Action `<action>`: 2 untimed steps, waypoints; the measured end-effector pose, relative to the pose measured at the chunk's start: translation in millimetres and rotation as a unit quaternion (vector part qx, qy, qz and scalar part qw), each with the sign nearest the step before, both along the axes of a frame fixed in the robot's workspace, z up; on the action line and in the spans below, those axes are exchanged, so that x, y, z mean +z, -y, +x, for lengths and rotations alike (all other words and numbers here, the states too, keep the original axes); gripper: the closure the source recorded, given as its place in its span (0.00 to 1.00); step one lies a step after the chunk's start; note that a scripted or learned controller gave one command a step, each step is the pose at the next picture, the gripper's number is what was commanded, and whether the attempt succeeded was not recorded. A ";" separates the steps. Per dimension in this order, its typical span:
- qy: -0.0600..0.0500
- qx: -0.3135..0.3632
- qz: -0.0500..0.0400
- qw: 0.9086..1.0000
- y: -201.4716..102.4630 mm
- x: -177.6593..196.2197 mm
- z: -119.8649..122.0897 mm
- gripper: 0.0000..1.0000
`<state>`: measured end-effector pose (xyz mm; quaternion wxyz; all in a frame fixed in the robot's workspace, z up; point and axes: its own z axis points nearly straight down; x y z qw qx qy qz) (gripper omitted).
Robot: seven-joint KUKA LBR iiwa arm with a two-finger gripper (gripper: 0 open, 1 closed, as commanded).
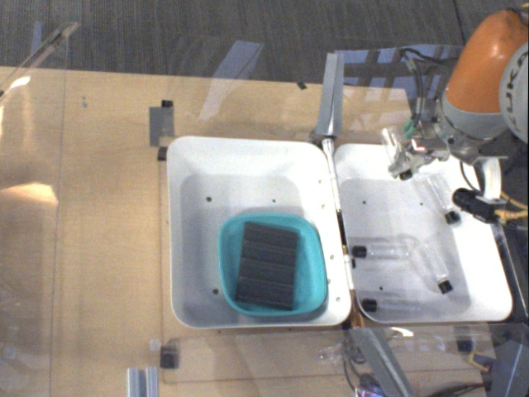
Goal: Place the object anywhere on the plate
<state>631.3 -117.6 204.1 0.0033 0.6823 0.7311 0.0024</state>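
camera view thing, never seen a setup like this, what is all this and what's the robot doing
This is one picture from a fixed camera above a wooden bench, looking down at a slant. The grey and orange shape at the upper right is a robot arm reaching in from that side. Its gripper, a two-finger claw, hangs over the far end of the right bin; I cannot tell whether its fingers are open or shut, and I see nothing held in it.

Two shallow white bins sit side by side. The left bin holds a teal plate with a dark ribbed block lying on it. In the right bin lie several clear tubes with black caps, hard to make out against the white.

The job is to put an object on the plate.
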 end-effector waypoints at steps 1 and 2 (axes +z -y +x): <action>-0.002 -0.039 0.001 0.999 -60.7 -19.3 -58.7 1.00; -0.002 -0.001 0.001 1.000 -149.5 -8.4 -107.2 1.00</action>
